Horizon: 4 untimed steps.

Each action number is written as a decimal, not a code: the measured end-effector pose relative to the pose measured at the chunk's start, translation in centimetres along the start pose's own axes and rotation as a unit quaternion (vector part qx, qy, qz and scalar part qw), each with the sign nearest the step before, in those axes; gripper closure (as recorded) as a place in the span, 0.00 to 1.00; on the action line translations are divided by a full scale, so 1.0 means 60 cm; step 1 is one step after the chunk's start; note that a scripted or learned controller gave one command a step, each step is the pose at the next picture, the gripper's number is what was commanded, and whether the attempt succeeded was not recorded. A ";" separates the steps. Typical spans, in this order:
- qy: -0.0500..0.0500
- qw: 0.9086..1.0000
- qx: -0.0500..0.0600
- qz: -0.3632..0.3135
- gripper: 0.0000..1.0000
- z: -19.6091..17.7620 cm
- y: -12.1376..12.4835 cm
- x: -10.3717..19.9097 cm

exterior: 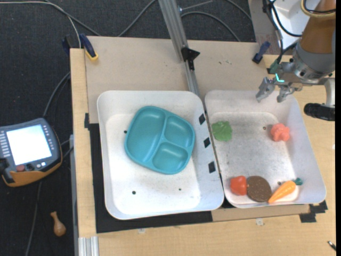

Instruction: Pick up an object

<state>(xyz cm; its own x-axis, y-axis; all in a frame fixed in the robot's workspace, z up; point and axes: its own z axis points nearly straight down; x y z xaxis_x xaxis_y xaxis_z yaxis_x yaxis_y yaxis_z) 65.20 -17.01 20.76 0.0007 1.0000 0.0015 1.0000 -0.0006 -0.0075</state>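
I have the gripper (274, 91) up at the far rim of the right bin (314, 164), near its far right corner. Its two fingers stand apart, open at a moderate width, and I see nothing between them. The orange band of the arm (318, 31) sits above it, at the top right of my view.

Nearest to the gripper is the pink piece (279, 133), just below it on the bin floor and a little to its right. The green piece (221, 130) lies well to the gripper's left, by the bin's left wall. Farther down from the gripper, along the near edge, I count three things in a row: a red piece (239, 185), a round brown one (258, 188) touching it, and a carrot (283, 191) lying against the brown one's right side. All are well apart from the fingers.

Across from the gripper, far to its left, the left bin (114, 196) holds a teal divided plate (159, 139) with three compartments, tilted at a diagonal.
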 end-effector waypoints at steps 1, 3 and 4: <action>-0.001 1.000 -0.004 -0.001 0.00 -0.007 0.003 0.000; 0.000 1.000 -0.002 -0.002 0.00 0.171 0.020 0.014; -0.001 1.000 -0.003 -0.001 0.00 0.205 0.021 0.015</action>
<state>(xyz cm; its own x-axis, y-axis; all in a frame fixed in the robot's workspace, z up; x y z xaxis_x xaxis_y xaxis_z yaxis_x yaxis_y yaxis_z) 66.39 -16.11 8.47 -0.0020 1.0000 0.0001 1.0000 0.0020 -0.0024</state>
